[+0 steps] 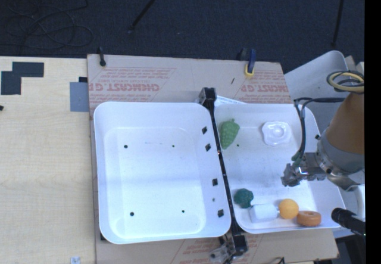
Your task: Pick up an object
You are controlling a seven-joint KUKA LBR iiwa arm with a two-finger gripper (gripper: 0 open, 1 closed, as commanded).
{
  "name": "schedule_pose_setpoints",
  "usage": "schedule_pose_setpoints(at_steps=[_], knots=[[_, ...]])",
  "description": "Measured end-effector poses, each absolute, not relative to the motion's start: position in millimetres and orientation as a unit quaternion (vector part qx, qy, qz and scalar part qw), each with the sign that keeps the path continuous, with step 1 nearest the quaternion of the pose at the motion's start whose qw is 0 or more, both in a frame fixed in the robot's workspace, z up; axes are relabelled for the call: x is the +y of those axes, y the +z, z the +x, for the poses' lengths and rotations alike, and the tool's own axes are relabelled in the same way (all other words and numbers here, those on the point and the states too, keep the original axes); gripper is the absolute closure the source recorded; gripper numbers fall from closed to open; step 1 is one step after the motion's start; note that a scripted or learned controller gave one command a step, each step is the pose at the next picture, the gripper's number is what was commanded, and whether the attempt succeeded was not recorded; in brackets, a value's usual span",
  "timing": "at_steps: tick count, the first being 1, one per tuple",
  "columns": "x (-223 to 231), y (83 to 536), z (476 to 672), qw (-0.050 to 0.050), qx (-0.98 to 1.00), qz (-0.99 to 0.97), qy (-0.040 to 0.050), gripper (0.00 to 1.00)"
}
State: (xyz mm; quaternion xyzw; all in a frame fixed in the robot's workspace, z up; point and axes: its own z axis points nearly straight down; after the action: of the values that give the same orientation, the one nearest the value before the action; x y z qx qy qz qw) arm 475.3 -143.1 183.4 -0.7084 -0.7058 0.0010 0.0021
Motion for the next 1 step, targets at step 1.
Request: schedule_pose_setpoints(at_steps=[1], knots=[[-143.7, 192.8, 475.5, 0.003, -0.704, -0.710, 0.0011, 1.00]])
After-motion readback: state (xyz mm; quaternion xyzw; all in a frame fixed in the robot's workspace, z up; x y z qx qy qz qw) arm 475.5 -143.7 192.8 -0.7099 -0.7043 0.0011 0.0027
